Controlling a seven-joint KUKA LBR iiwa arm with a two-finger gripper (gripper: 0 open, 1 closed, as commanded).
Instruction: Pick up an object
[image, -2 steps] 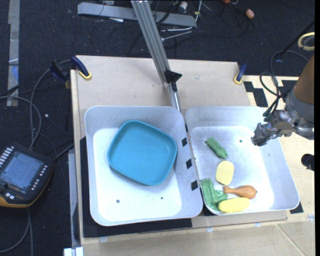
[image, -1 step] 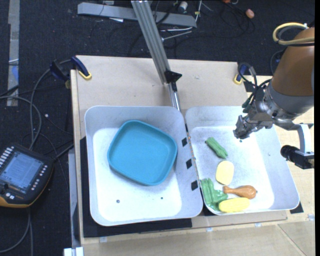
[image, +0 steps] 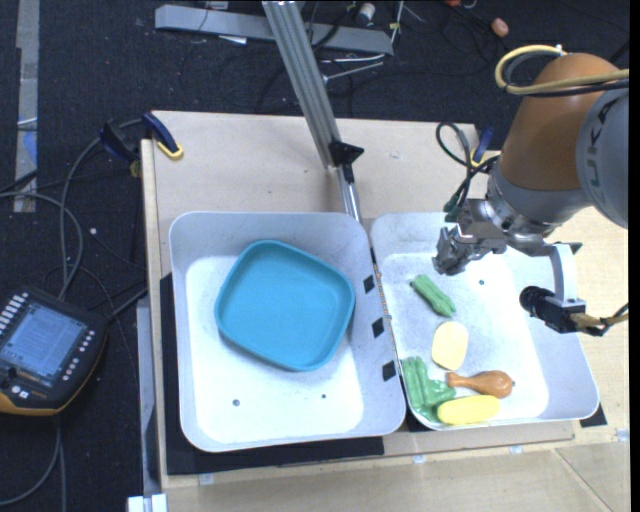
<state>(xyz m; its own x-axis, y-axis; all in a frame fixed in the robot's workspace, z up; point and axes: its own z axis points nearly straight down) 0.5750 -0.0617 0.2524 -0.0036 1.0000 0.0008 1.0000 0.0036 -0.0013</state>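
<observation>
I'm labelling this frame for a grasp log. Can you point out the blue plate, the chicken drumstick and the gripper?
blue plate (image: 285, 318): camera view, middle of its flat base.
chicken drumstick (image: 487, 381): camera view, thick meaty end.
gripper (image: 449, 257): camera view, between its fingertips.

In the right bin (image: 560, 345), bare floor lies open to the right of the green pickle (image: 433, 294). Toward the front from the pickle, a pale yellow slice (image: 450, 345), drumstick (image: 482, 381), yellow piece (image: 468, 409) and green vegetable (image: 420, 385) crowd together.
</observation>
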